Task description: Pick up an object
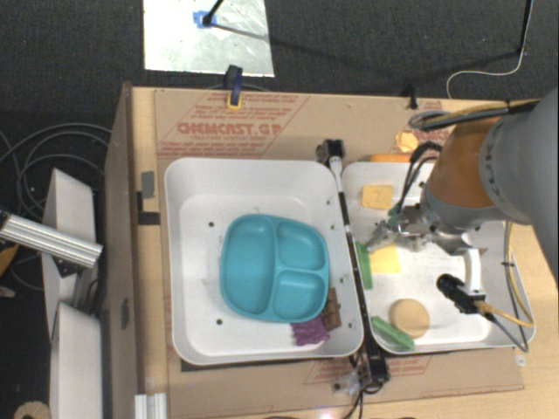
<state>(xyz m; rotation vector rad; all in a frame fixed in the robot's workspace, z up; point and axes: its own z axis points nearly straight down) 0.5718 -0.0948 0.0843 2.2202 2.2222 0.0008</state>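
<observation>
End effector [387, 234], fingers indistinct so grip state cannot be told, lowered into right bin [498, 343] over yellow square [385, 261]; arm [489, 168] enters from right, partly cropped.

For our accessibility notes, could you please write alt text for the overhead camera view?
A grey and orange robot arm reaches from the right into the right white bin, its gripper low above a yellow square, near a tan round piece and green strips. The left white bin holds a teal divided plate and a purple scrap.
</observation>
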